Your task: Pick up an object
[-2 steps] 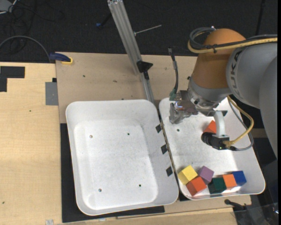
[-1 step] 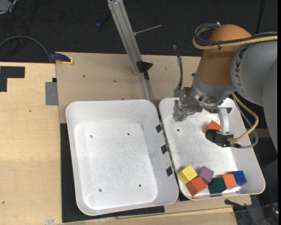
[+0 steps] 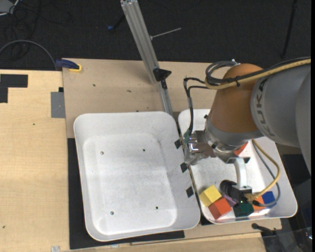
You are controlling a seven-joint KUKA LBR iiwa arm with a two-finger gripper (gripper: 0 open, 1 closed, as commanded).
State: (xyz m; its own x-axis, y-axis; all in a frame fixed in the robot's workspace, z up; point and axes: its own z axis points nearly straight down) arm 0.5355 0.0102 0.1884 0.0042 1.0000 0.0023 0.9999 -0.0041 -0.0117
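Observation:
Several small blocks lie at the front of the right bin [image 3: 289, 206]: a yellow block [image 3: 211, 194], an orange-red block [image 3: 219, 208], a green block [image 3: 243, 209] and a blue block [image 3: 268, 197]. A red piece [image 3: 243, 149] peeks out from under the arm's wrist. My gripper [image 3: 192, 150] hangs low over the left side of the right bin, close to the wall between the two bins, behind and to the left of the yellow block. The wrist's orange band and grey body cover much of that bin.
The left bin [image 3: 94, 135] is white with a few dark specks on its floor. A slanted aluminium bar [image 3: 144, 41] rises behind the bins. Black clips [image 3: 189, 191] sit along the wall between the bins.

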